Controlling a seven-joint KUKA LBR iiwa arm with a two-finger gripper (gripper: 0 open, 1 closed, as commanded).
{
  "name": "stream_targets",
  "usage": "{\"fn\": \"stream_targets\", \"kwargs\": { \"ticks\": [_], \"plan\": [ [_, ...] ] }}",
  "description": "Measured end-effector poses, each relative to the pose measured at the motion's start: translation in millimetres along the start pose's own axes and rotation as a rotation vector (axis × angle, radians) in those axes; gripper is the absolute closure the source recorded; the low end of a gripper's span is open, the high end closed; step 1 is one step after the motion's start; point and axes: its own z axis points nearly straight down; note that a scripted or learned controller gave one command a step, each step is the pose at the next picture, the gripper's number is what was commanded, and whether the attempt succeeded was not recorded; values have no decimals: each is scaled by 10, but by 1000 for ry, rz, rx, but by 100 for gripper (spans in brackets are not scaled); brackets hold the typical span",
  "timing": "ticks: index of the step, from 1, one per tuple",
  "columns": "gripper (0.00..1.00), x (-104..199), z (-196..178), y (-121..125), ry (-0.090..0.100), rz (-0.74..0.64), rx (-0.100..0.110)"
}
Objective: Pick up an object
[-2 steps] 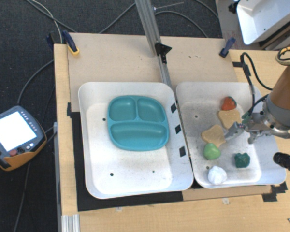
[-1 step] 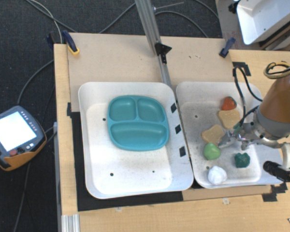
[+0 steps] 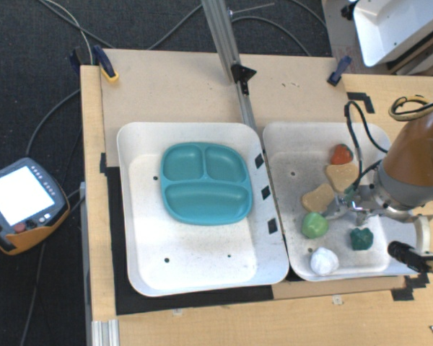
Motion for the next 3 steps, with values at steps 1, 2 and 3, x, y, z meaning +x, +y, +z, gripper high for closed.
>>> {"fn": "stream_targets", "kwargs": {
  "ticks": [1,2,3],
  "plan": [
    [100,-1,-99,8,-4,0,-5],
    [100,-81,-588,-31,-6,1,-1],
    [100,-86,-1043,49,-6,-1,-4]
  ]
}}
